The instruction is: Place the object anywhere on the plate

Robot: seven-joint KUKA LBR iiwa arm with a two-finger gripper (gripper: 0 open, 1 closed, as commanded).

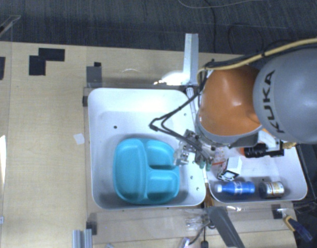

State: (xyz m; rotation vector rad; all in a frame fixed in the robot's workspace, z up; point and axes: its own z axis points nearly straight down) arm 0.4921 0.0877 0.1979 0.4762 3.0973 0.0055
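- You have the turquoise plastic plate with three compartments lying flat in the left white shallow bin, toward its near edge; take it as your landmark.
- The grey arm with the orange band reaches in from the plate's right and hangs over the seam between the two bins.
- Your two-finger gripper sits at the plate's right rim, over the notch between the two right-hand compartments. You cannot tell from this view whether its fingers are spread or closed, nor whether anything is between them.
- Right of the plate, in the right white shallow bin, you see a blue cylindrical bottle lying on its side, and just beyond it a small dark and metallic can, also lying down.
- A small black-and-white card-like item lies in that bin, between the bottle and the gripper.
- Which of these is the object for the plate, you cannot tell.
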